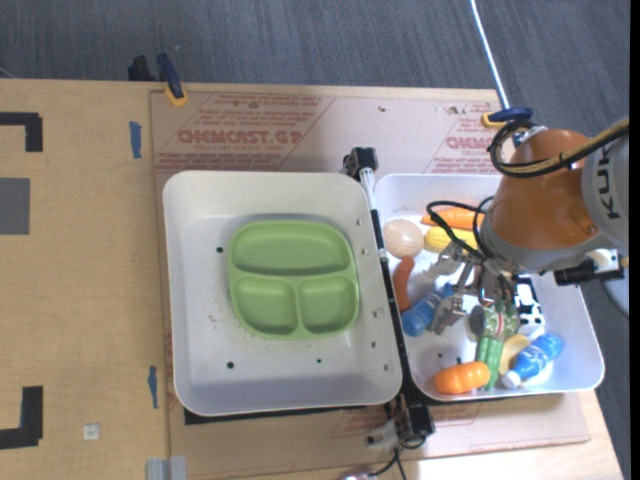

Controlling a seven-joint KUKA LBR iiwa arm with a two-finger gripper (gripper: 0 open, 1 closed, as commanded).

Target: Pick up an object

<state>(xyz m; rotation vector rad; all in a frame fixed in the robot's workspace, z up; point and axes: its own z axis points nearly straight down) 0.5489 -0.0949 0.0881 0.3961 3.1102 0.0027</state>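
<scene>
While toys crowd the right bin, the gripper hangs among them, its grip unreadable.

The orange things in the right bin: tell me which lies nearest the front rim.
The small orange pumpkin-like toy at the bin's front edge. The orange carrot-like piece lies at the back, and the reddish-orange stick lies by the left wall.
</scene>
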